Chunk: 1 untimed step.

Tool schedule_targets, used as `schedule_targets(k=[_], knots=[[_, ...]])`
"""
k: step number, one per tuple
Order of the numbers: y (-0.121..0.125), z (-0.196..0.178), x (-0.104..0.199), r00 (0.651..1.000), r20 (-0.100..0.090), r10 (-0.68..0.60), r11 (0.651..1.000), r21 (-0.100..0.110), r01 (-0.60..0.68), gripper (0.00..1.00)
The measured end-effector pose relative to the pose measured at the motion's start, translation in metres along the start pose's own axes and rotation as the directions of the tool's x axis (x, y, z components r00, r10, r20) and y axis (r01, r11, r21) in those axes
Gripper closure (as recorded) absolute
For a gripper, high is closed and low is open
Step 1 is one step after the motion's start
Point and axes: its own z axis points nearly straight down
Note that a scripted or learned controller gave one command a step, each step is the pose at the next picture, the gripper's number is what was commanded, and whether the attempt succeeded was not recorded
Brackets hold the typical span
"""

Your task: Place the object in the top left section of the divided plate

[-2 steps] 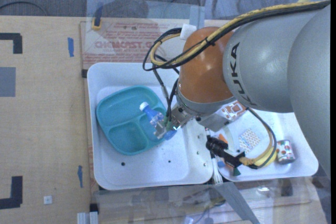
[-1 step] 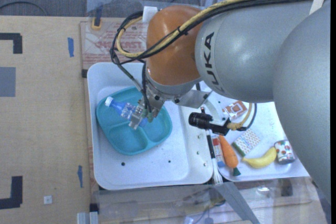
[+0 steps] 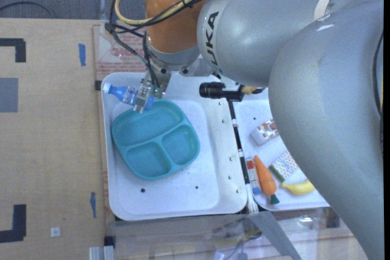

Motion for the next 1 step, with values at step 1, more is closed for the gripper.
schedule_targets(k=[1], knots=[[-0.0108,-0.0509,0.0295,0.967,-0.002,-0.253,0.967,0.0,0.253,1.0]])
